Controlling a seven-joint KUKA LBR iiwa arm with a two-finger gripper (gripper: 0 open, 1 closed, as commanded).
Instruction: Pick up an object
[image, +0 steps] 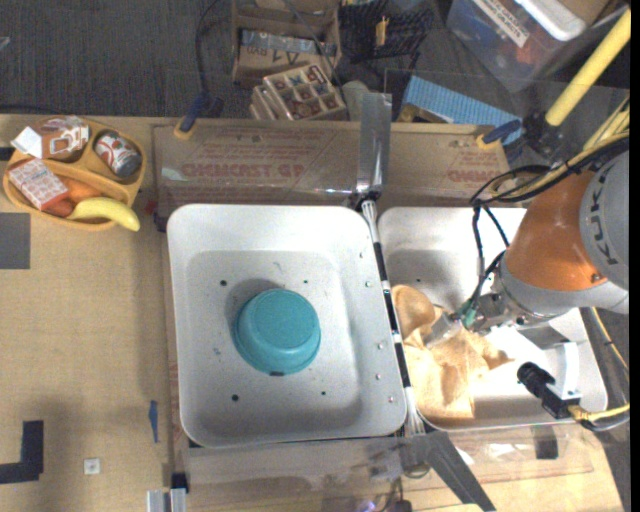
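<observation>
Tan cloth (450, 370), crumpled, lies in the left part of the right bin (590, 395), against the wall it shares with the left bin (200, 300), where a teal bowl (278, 331) sits upside down. The gripper (470, 316) is low over the cloth's upper edge; how far its fingers are apart cannot be told. Judged step: the reach-and-grasp. Next, a fold must be pinched firmly before lifting.

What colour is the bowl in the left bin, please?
Teal; the bowl shows best in the camera view.
</observation>
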